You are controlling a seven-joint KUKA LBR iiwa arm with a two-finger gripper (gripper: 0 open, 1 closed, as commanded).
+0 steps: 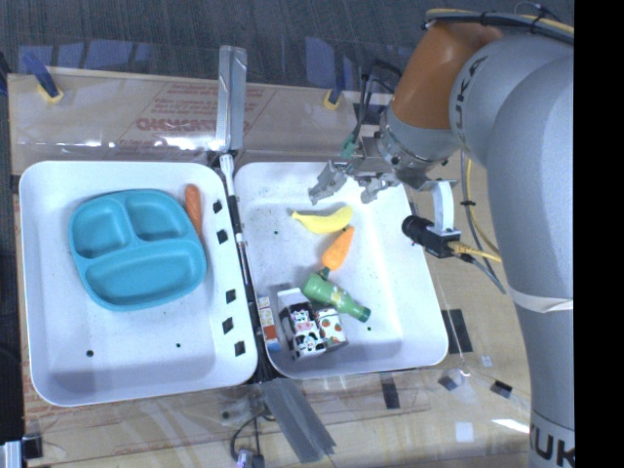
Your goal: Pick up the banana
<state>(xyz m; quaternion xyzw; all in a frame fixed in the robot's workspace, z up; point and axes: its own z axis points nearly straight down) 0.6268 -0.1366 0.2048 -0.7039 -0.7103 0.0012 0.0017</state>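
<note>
light: bright, even | shadows: soft | focus: slightly soft

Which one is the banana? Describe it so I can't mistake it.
Look in the right bin, upper middle, just below the gripper. The banana is the small curved yellow piece lying flat; the carrot touching its lower right end is orange and straighter.

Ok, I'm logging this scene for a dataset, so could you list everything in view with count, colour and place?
banana: one, yellow, right bin, upper middle
carrot: one, orange, right bin, just below the banana
bottle: one, green, right bin, lower middle
carton: one, white with dark print, right bin, near edge
plate: one, blue, divided, left bin
sausage: one, orange-red, left bin, beside the plate
bins: two, white, side by side
end effector: one, grey, open above the banana
</note>
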